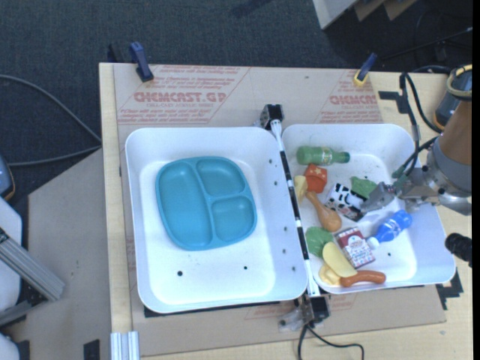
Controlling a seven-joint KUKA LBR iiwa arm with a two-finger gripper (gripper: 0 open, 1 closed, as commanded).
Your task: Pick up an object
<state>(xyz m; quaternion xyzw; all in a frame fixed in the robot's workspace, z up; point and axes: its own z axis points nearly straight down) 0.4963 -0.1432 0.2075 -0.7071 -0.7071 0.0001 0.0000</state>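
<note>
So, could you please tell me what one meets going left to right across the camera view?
Left bin → blue divided plate → right bin → green bottle → cow-patterned toy → blue bottle → end effector.

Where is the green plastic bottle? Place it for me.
The green plastic bottle lies on its side at the far end of the right white bin, just beyond the small red block.

One fixed camera looks down at a slant from above the desk (225,88), far enough back to take in both white bins (150,276) side by side, desk edges, and dark floor (67,21) beyond.
</note>
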